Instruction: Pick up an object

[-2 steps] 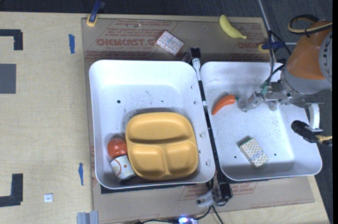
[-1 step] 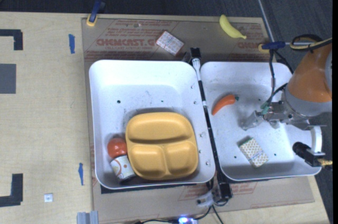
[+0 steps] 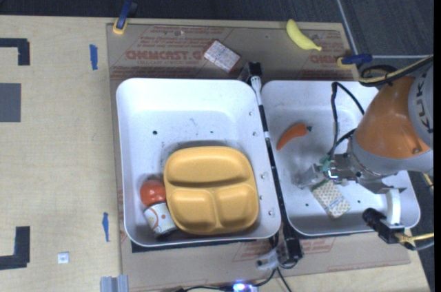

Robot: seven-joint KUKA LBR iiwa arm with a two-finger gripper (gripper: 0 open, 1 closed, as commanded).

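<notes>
I cannot tell the gripper's (image 3: pixel 324 172) state; it hangs low over the right bin (image 3: pixel 293 213), just above a patterned packet (image 3: pixel 331 200).

You see the pincer (image 3: pixel 322 171) low in the right white bin (image 3: pixel 303 94), just above a small patterned packet (image 3: pixel 331 200); an orange carrot-shaped toy (image 3: pixel 291 134) lies near the bin's far-left corner.

A banana (image 3: pixel 302 36) and a small box (image 3: pixel 221 56) lie outside the bins.

Yellow tray (image 3: pixel 210 187) crowds left bin (image 3: pixel 138 105); back seems open.
</notes>
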